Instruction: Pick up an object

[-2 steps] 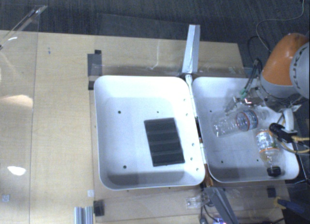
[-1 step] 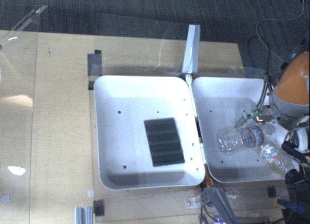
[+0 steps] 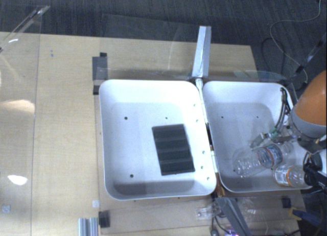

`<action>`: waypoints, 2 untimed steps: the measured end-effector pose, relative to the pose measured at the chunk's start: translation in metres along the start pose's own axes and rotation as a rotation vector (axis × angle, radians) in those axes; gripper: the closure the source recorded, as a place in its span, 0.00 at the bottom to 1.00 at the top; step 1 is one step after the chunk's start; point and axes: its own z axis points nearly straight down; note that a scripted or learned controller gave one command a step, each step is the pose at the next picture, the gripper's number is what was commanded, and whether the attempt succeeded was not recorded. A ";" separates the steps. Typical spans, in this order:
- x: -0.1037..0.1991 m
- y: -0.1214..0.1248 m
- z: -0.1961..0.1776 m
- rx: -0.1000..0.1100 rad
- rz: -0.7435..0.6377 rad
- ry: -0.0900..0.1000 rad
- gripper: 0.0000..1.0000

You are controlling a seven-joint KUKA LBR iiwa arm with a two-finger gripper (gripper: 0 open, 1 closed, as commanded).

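Lying flat in the left bin is a dark ribbed rectangular pad. The right bin holds a clear plastic bottle with a blue label, lying on its side. A second clear bottle, with an orange label, lies by the front right corner. My arm, with its orange band, comes in from the right. My gripper hangs low in the right bin, just above the blue-labelled bottle and close to it. Whether it touches the bottle is unclear.
A clear upright panel rises behind the seam between the bins. Cables run down the arm along the right bin's far wall. More hardware and cables sit below the bins' front edge. Bare wooden bench lies to the left.
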 end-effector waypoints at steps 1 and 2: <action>0.002 -0.009 -0.018 0.002 0.129 0.000 0.00; 0.013 -0.020 -0.006 -0.028 -0.015 -0.012 0.00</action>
